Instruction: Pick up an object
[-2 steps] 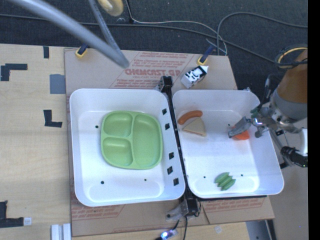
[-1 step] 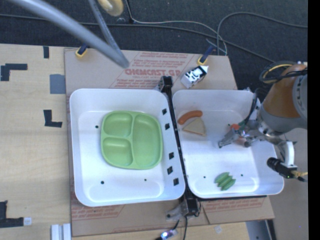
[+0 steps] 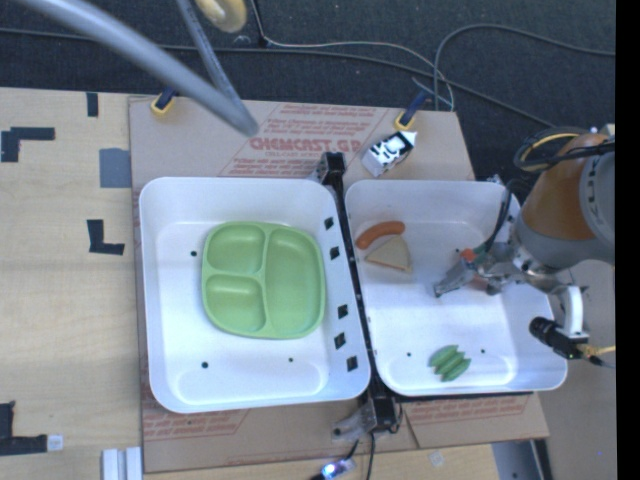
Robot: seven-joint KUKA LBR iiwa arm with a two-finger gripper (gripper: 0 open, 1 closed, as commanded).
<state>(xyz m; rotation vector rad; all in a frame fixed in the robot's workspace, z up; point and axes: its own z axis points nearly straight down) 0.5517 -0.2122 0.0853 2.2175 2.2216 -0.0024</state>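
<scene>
two shallow white bins sit side by side on the bench [image 3: 60, 268]. the left bin [image 3: 160, 298] carries a light green divided plate [image 3: 264, 279] with three compartments, lying flat near the bin's middle. the right bin [image 3: 400, 368] carries three small things: an orange-red sausage [image 3: 380, 233] at about 11 o'clock in the bin, a tan wedge of bread or cheese [image 3: 390, 256] just below it and touching or nearly touching it, and a green pea pod [image 3: 449, 361] at about 6 o'clock, well apart from the other two.

the arm [image 3: 560, 208] reaches in from 3 o'clock, its orange band showing above the wrist at the bin's right wall. the claw [image 3: 447, 284] is low over the bare floor at the middle of the right bin, pointing toward 9 o'clock. it sits between the bread wedge and the pea pod, apart from both. its tip looks narrow and dark, with nothing visible between the fingers, but how far apart they stand i cannot tell from this slant.

a sheet of printed cardboard [image 3: 300, 138] lies under both bins, with black cables [image 3: 470, 43] trailing off at 12 o'clock.
</scene>
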